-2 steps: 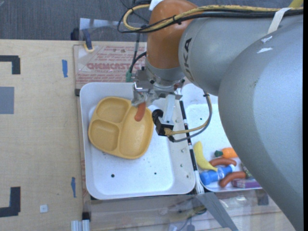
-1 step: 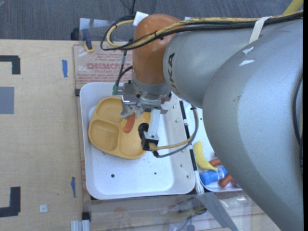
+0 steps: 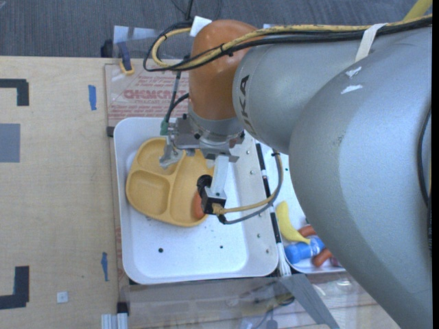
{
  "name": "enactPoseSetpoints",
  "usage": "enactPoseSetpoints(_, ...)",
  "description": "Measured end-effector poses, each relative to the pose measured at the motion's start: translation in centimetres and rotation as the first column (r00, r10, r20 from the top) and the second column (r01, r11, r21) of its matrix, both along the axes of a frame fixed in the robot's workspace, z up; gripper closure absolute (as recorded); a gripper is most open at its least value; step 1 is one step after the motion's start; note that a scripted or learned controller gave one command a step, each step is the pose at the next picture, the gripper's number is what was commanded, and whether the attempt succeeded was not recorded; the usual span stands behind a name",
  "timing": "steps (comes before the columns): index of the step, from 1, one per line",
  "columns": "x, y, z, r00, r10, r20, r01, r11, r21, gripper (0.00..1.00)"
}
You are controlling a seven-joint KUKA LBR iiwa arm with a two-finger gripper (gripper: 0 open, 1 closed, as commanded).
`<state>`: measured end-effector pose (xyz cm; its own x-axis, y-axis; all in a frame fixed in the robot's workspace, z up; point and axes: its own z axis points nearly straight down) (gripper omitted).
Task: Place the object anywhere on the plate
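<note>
Mostly hidden under wrist, gripper (image 3: 180,151) hangs over yellow divided plate (image 3: 154,187) in left bin (image 3: 185,259). Open or closed: cannot tell. Small orange object (image 3: 198,208) lies just below gripper in view, at plate's rim, partly covered by robot hardware. Well off to gripper's view-right, other bin (image 3: 289,196) holds banana (image 3: 291,229), blue item (image 3: 299,252), orange-red pieces (image 3: 321,256).

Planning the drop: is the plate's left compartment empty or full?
Empty: the plate shows bare yellow in its left compartment. The arm hides its upper right.
</note>
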<state>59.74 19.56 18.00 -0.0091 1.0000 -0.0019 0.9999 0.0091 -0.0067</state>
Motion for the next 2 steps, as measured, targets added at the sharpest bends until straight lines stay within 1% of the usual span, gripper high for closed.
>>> enactPoseSetpoints(1,2.4,-2.8,-3.1,0.996,0.091,0.000,-0.091,0.996,0.001,0.00)
enactPoseSetpoints(2,4.5,-7.3,-0.3,0.996,0.090,0.004,-0.090,0.996,0.001,0.00)
